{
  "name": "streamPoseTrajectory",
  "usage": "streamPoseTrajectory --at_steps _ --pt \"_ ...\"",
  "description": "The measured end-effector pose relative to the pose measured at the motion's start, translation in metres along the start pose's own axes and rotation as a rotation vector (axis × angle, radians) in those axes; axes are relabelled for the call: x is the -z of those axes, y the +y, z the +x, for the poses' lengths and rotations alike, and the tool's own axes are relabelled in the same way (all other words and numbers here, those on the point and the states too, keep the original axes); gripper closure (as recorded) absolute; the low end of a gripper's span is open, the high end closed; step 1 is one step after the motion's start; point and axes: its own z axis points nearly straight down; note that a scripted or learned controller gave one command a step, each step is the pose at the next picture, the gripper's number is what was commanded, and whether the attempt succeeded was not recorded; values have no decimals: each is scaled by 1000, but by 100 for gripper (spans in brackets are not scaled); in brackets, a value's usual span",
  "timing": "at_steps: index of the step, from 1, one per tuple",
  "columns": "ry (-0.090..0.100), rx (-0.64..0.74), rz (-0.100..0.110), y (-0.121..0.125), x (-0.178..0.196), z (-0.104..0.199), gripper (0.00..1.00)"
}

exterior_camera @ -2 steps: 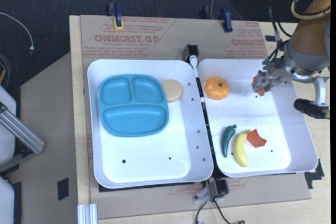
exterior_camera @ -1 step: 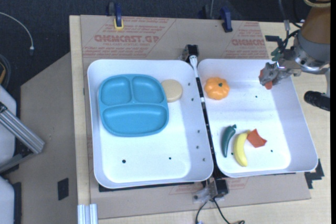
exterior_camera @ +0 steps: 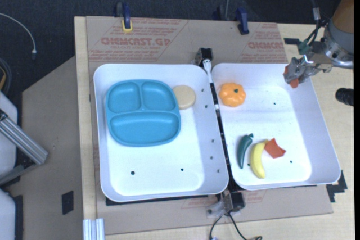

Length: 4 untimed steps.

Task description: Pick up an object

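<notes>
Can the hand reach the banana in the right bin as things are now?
Probably yes. The banana lies uncovered, though a green pepper and a red piece flank it closely. The hand hovers at the bin's far edge.

The arm (exterior_camera: 343, 31) comes in from the upper right of the camera view, its grey body with the orange band partly cut off by the frame edge. The wrist bends down and to the left. The gripper (exterior_camera: 293, 73) hangs at the end of it, a small dark and reddish assembly seen from above at a slant. It sits at the far right of the scene, high in the frame. It is too small and blurred to tell how it is set.
</notes>
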Motion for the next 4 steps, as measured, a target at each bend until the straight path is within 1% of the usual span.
streamPoseTrajectory --at_steps 1,2,3,4 --pt "5 4 8 -9 8 53 100" --pt "5 5 9 -15 10 106 100" --pt "5 3 11 -34 -2 150 100" --pt "5 5 11 -57 -2 208 100"
